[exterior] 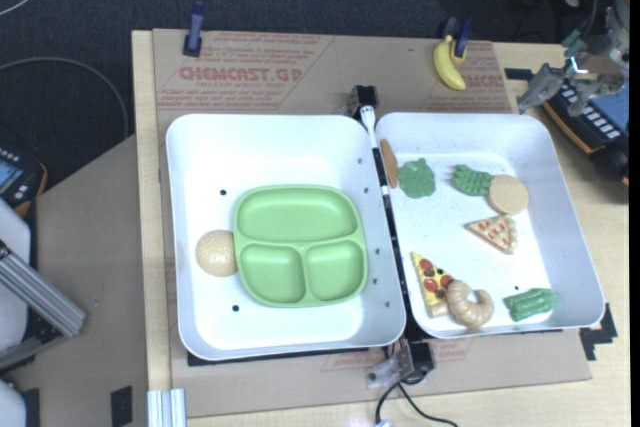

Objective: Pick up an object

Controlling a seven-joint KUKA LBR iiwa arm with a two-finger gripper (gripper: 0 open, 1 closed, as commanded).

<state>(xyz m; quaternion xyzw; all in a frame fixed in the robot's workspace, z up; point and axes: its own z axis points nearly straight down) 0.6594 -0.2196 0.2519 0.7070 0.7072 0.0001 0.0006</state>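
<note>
The right bin [560,165] holds several toy foods: a green broccoli piece [416,178], a green leafy piece [470,180], a round beige cookie [507,195], two pizza slices [493,233] [430,280], a tan croissant [470,305], a green bean pod [530,303] and an orange hot dog [388,165] against the left wall. In the left bin [190,165] lie a green divided tray [300,245] and a beige bun [215,253]. My gripper [548,85] hovers beyond the right bin's far right corner, away from every object.
A yellow banana [450,65] lies on the cardboard behind the right bin, beside a blue clamp [460,33]. Another blue clamp [194,27] sits at the back left. A black divider [372,145] runs between the bins.
</note>
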